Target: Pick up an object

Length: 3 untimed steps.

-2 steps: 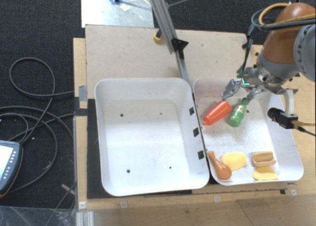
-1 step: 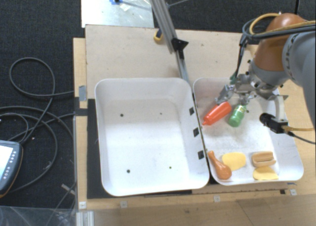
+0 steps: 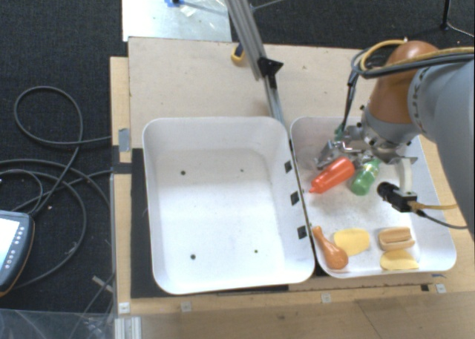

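Tool (image 3: 343, 153) sits low over carrot (image 3: 333, 173) in right bin (image 3: 439, 245); grip state cannot be determined. Advise confirming hold on carrot before lifting.

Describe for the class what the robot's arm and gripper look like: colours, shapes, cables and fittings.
The arm is a thick, rounded grey tube with an orange domed band above the wrist. Yellow and black cables loop over that band and run down toward the wrist. The gripper is a small metallic silver assembly. A white post with a black fitting hangs beside it.
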Motion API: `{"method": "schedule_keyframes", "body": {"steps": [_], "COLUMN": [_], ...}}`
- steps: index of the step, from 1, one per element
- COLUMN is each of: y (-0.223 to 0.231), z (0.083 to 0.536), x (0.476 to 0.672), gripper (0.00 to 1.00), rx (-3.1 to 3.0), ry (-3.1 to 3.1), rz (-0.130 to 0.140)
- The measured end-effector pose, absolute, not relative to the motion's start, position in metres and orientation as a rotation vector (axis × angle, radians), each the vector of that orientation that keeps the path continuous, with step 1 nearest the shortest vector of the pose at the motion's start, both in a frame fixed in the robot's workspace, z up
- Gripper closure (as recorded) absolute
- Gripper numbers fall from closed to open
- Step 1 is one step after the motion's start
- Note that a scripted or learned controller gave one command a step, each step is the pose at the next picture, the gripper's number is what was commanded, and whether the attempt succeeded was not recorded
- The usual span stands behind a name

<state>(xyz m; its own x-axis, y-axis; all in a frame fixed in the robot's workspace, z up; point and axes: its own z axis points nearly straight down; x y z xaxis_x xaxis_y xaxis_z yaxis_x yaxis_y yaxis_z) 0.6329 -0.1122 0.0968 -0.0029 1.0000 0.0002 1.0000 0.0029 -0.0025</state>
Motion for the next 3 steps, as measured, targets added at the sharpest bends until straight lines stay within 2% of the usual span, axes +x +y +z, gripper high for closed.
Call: {"method": "schedule_keyframes", "body": {"steps": [1, 3], "y": [-0.113, -0.107], "z": [0.111, 0.229], "x": [0.635, 0.644], "gripper": [1.00, 1.00], "rx": [-2.219, -2.220], "ry": [-2.228, -2.233], "rz": [-0.004, -0.008]}}
